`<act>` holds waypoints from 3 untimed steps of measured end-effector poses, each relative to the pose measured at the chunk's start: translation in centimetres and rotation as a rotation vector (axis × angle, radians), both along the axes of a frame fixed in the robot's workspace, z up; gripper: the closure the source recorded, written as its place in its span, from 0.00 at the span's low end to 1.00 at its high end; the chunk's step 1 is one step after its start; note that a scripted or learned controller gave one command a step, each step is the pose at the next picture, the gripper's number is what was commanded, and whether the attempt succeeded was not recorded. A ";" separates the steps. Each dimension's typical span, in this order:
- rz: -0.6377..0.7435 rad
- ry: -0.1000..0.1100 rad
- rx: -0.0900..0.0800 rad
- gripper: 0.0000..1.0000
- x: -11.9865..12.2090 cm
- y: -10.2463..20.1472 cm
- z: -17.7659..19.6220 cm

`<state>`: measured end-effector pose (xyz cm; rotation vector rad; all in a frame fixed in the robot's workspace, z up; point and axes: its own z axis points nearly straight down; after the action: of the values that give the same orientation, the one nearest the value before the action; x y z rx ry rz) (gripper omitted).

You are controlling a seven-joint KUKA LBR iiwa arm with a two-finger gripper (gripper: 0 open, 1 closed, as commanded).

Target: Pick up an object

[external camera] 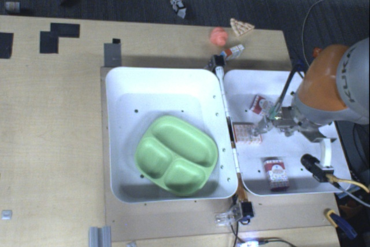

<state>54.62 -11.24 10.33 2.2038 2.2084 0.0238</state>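
While the gripper hovers, red packets flank it.

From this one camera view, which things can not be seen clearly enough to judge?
- The gripper: small and blurred over the right bin; whether it holds anything cannot be told.
- The flat packet beside the gripper: its print is too blurred to read.
- The red box: its label is too small.
- The arm: cut off by the right edge.
- The green tray: it hides the left bin's floor beneath it.
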 end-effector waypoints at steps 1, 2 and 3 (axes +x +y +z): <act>-0.002 0.017 0.003 0.00 -5.7 2.3 -1.6; -0.001 0.009 0.002 1.00 -5.5 2.4 -0.5; 0.003 0.020 0.003 1.00 6.0 -2.2 4.8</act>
<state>60.66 -13.45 15.16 2.2126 2.2232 0.0056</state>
